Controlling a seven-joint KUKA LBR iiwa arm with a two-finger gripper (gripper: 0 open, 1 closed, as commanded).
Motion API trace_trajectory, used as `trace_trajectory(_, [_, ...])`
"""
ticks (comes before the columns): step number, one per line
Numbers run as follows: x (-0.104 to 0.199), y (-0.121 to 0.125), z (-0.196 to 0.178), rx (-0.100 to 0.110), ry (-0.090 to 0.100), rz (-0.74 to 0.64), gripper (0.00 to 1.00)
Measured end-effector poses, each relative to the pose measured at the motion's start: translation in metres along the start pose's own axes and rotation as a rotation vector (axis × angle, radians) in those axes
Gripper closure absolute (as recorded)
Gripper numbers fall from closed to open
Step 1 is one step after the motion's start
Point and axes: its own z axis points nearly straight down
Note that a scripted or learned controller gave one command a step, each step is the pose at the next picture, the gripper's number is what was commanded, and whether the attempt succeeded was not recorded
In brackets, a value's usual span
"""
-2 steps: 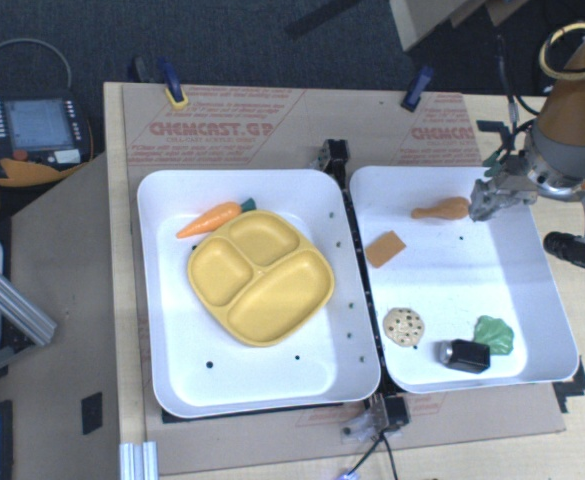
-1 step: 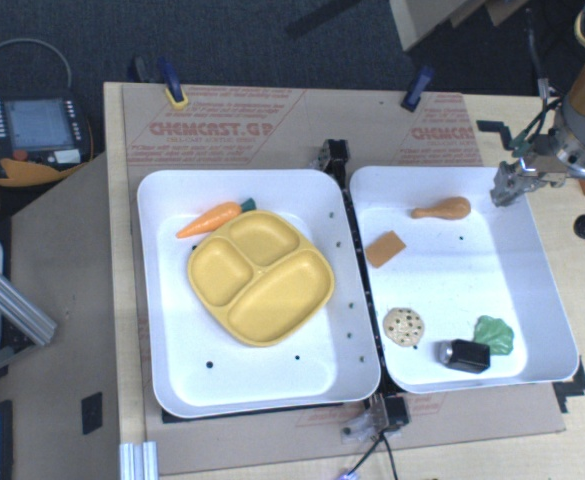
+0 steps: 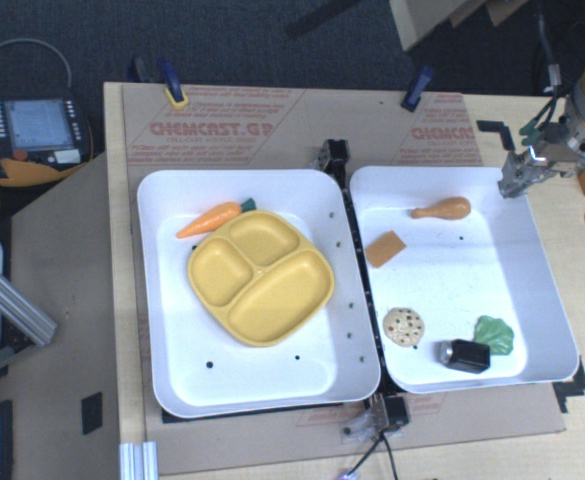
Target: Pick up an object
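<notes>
Table: light wooden table (image 3: pixel 72 298) overlaid with a brown printed cardboard sheet (image 3: pixel 302 128); dark carpet beyond its far edge.
Surroundings: one handheld control screen (image 3: pixel 34 133) off the table's far-left corner; two blue clamps (image 3: pixel 172 83) on the sheet's far edge.
Bins: two white bins, left bin (image 3: pixel 172 368) and right bin (image 3: pixel 542 268), side by side in the middle of the table.
Left bin contents: one yellow divided plate (image 3: pixel 262 278) at centre; one orange carrot (image 3: pixel 208 219) touching the plate's far-left rim.
Right bin contents: five things: one tan drumstick (image 3: pixel 442 209) near the far edge; one orange block (image 3: pixel 385 249) by the left wall; one cookie (image 3: pixel 403 326), one black box (image 3: pixel 465 355) and one green leafy piece (image 3: pixel 494 334) along the near edge, the last two touching.
Gripper: gripper (image 3: pixel 517 180) at the right bin's far-right corner, well apart from every item.
Fingers: cannot tell whether spread or closed; nothing seen between them.
</notes>
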Motion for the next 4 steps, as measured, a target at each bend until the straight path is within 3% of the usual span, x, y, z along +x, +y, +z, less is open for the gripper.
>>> trace_trajectory(4, [0.216,0.015,0.023,0.009,0.005,-0.006,1.0])
